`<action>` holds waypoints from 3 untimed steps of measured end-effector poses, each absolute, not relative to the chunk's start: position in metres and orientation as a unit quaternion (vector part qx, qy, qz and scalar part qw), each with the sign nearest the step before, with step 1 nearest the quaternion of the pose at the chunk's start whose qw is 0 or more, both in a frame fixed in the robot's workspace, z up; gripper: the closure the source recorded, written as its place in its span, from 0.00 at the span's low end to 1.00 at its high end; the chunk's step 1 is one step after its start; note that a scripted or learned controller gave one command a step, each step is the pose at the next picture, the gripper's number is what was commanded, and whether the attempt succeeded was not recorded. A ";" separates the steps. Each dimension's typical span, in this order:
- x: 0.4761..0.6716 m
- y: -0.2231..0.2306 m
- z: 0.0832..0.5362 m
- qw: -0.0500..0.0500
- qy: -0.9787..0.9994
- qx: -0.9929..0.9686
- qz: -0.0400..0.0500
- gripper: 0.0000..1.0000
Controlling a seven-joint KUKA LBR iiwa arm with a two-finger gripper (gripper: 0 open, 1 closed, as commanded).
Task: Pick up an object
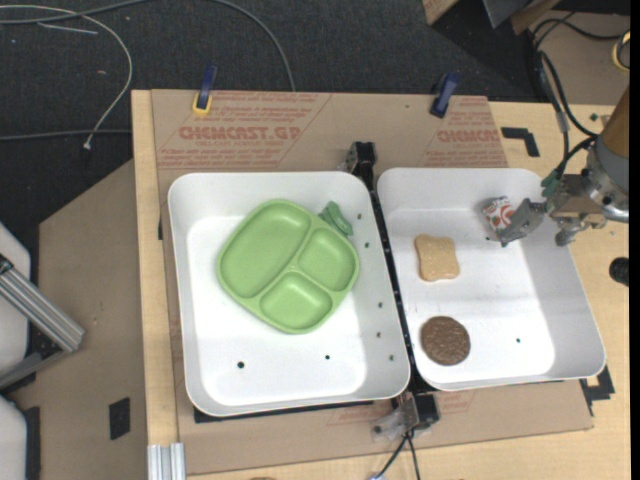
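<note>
In the right bin [560, 298] lie a tan bread-like slab [437, 258], a round brown patty [445, 340] and a small crumpled red, white and grey object [495, 210] near the far side. My gripper [541, 230] reaches in from the right over that bin's far right part. It stands open, with nothing between its fingers. Its left finger [518, 224] ends just beside the small crumpled object, touching it or nearly so.
The left bin [200, 298] holds a green three-compartment plate [288, 265], with a small dark green item [337, 218] at the plate's far right rim. Black clamps sit between the bins at the far and near ends. Cardboard surrounds both bins.
</note>
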State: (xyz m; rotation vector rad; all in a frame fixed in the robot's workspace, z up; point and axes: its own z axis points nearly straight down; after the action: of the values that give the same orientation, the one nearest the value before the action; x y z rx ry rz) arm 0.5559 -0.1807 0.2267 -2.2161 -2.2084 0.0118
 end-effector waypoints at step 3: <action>0.553 -0.178 0.110 0.004 -0.707 -0.707 0.002 0.00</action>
State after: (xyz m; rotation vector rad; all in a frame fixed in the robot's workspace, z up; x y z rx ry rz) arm 0.5526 -0.1782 0.1100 -2.2162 -2.2147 0.0052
